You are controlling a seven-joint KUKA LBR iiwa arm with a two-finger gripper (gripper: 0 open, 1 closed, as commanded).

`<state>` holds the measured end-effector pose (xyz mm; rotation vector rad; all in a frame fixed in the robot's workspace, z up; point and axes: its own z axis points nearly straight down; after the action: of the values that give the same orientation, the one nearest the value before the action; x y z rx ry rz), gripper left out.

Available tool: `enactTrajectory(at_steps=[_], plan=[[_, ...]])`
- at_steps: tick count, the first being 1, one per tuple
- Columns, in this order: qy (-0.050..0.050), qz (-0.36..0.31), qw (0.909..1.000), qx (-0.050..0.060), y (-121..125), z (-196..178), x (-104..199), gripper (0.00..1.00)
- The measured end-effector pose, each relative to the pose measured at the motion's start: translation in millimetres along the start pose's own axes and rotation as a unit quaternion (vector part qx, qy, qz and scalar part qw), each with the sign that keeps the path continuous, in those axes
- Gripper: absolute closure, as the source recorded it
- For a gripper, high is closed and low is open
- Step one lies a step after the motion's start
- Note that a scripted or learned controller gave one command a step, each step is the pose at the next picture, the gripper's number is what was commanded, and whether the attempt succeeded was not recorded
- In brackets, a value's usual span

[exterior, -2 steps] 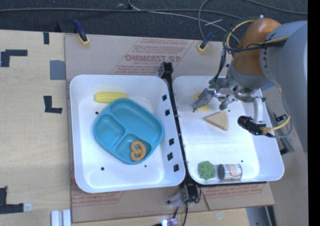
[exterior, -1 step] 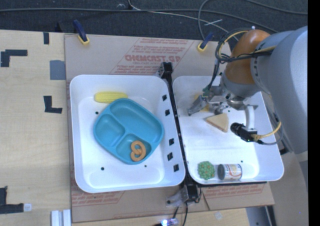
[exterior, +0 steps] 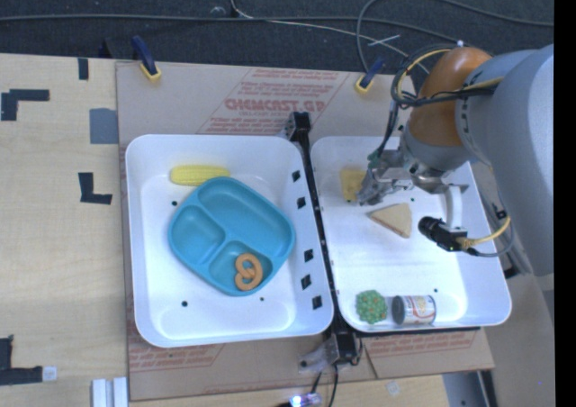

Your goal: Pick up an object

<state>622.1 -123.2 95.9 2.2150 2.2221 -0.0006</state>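
In the right bin (exterior: pixel 477 306), my gripper (exterior: pixel 371 191) reaches down near the back left, its tips right beside a small yellow block (exterior: pixel 350 184). A tan wedge (exterior: pixel 392 218) shaped like a bread slice lies just right of and below the tips. A green broccoli piece (exterior: pixel 370 305) and a small can (exterior: pixel 414 309) on its side rest at the bin's front edge. The left bin (exterior: pixel 144 243) holds a blue divided plate (exterior: pixel 230 232) with an orange pretzel (exterior: pixel 247 271) on it, and a yellow corn cob (exterior: pixel 199 175) behind the plate.
A black divider (exterior: pixel 310 216) runs between the two bins. The grey arm with its orange band (exterior: pixel 454 94) fills the upper right, with cables looping over the right bin's far side. Clamps (exterior: pixel 146 61) hold the brown board at the back.
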Motion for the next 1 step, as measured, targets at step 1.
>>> enactTrajectory(at_steps=[1], plan=[[0.001, 0.001, 1.0000, -0.001, 1.2, -58.6, -8.4, 1.00]])
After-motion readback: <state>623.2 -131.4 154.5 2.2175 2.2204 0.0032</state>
